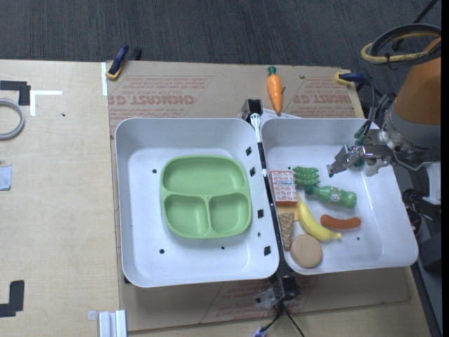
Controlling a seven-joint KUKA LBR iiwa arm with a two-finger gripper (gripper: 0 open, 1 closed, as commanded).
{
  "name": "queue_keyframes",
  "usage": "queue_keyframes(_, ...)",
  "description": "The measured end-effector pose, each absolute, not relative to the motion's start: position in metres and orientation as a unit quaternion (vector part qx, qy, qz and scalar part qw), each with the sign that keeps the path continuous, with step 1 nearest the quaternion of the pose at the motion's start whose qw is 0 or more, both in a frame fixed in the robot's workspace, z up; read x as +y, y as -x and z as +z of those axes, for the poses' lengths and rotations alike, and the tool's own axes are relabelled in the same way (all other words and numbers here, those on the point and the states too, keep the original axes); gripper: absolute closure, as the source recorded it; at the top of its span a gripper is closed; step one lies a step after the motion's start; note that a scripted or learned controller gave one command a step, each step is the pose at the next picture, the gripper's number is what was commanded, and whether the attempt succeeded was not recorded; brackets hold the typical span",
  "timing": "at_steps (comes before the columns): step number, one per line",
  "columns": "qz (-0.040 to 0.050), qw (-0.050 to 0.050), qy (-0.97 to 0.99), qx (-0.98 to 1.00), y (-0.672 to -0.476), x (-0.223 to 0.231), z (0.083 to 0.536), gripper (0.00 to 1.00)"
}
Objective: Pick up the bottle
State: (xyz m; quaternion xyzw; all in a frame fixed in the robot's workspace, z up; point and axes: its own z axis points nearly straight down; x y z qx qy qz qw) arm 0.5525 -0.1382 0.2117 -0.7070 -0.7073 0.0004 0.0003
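**Claw above the right bin, bottle not yet taken**

The bottle [335, 196] — green, lying on its side — rests on the floor of the right bin [393, 248], just below and slightly left of the claw [339, 163] in the picture. It touches nothing of the claw; a clear gap of white bin floor separates them. The claw's fingers appear spread apart, with nothing between them.

Close around the bottle, all on the far side of it from the claw or beside it: a green leafy toy [306, 175] just to its left, a yellow banana [315, 222] beneath it, a red sausage [340, 222] right below, a small printed box [283, 187] further left, and a round tan cookie [306, 250] furthest from the claw. The left bin [133, 258], well apart from the claw, holds a green divided plate [206, 196]. A toy carrot [273, 90] lies on the bench above the bins.

The step in hand looks like the approach — the arm hangs over the bin, the grasp not yet made. The next move would likely call for shifting slightly toward the bottle, turning the fingers across its narrow width, and descending. The leafy toy and sausage sit close, so a stray finger might catch them instead.
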Motion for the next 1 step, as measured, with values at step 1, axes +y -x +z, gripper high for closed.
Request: queue_keyframes(1, -0.0018, -0.002, 0.77, -0.638, -0.5843, -0.0993, 0.0957, 0.0)
